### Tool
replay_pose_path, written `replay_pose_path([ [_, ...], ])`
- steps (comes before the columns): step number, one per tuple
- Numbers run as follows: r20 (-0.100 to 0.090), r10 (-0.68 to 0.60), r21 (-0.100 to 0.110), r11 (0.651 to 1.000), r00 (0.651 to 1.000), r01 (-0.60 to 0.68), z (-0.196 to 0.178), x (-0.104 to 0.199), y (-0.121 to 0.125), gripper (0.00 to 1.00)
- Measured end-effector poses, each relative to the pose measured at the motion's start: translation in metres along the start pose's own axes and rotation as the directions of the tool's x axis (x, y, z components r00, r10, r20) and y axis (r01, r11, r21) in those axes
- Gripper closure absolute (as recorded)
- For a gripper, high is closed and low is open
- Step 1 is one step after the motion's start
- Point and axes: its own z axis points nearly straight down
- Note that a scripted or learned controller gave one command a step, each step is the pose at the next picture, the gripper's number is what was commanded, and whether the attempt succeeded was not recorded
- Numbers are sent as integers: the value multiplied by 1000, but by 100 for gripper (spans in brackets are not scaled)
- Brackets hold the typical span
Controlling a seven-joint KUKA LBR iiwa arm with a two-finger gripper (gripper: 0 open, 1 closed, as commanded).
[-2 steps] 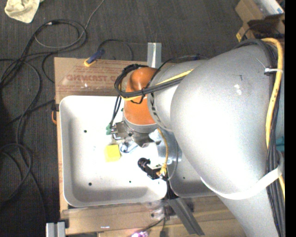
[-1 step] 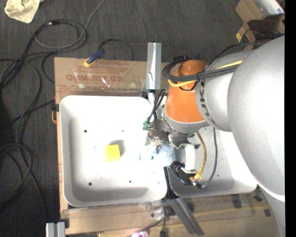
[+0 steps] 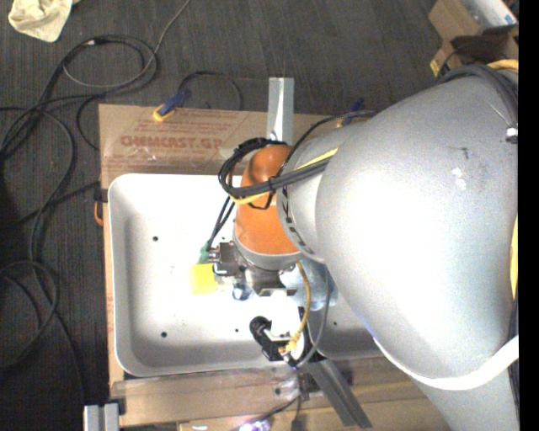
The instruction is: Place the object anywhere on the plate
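Hanging low over the white bin (image 3: 143, 252), the big grey arm (image 3: 421, 236) covers most of the right side. At the near edge of the counter (image 3: 194, 391) there is a strip of wood, and black and yellow wires (image 3: 274, 337) loop down from the arm just above it.

A bit farther in sits the hand (image 3: 244, 274), under the orange band (image 3: 263, 215). I cannot tell if the hand is grasping anything, because the arm hides it from above.

The small yellow block (image 3: 204, 279) lies on the bin floor, just beside the hand, on its left side in the picture. It looks about square, so I cannot pick a long side. A little green bit (image 3: 206, 251) sticks out just above the block. I think the hand must go a little to the left to get over the block. No plate can be picked out from here.

Farther back, a brown cardboard sheet (image 3: 160, 139) lies under the bin. It has red letters that look like "CHEMCAST GP", but they are faint. A pale cloth (image 3: 40, 17) lies on the dark floor at the far left.
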Motion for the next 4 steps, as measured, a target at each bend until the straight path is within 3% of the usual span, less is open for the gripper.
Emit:
replay_pose_path([
  [1, -8, -25, 12, 1000, 1000, 25, -65, -89, -20, 100],
  [2, -9, -15, 11, 1000, 1000, 15, 17, 0, -19, 100],
  [3, -8, -132, 11, 991, 991, 132, -64, -47, 11, 100],
  [4, 2, 1, 14, 1000, 1000, -1, -5, 10, 25, 100],
])
